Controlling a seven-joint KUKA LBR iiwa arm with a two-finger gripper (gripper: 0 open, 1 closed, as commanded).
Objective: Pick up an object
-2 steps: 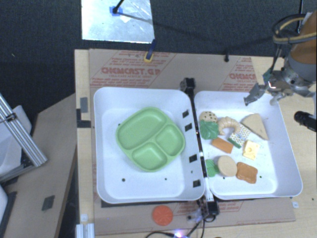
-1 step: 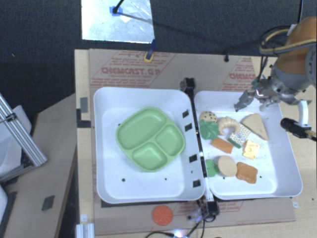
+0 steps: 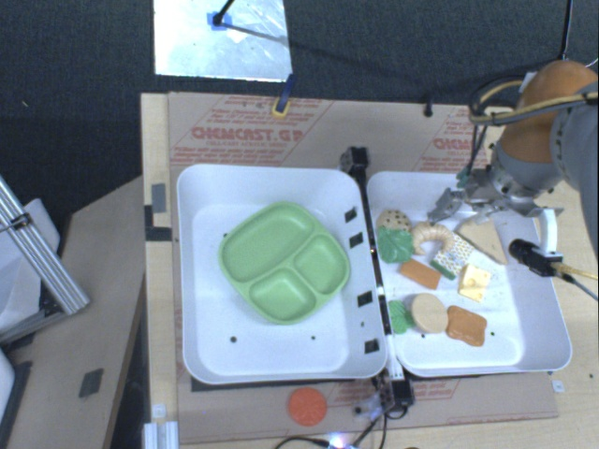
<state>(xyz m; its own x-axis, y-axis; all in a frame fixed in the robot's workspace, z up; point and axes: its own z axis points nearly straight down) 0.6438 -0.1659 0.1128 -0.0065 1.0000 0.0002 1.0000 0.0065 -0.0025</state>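
Bench, 2 white bins; gripper (image 3: pixel 456 201) (finger state cannot be told) above toy croissant (image 3: pixel 432 236): judged light, rigid, best pinched mid-curve.

Dark carpeted floor (image 3: pixel 75 82), tan bench (image 3: pixel 103 241), shiny foil sheet (image 3: pixel 223 28) behind, metal rails (image 3: pixel 33 251) left

Small toy foods (image 3: pixel 432 283) (cookie, croissant, cheese, bread), scattered loosely, lying flat in right bin (image 3: pixel 538 340)
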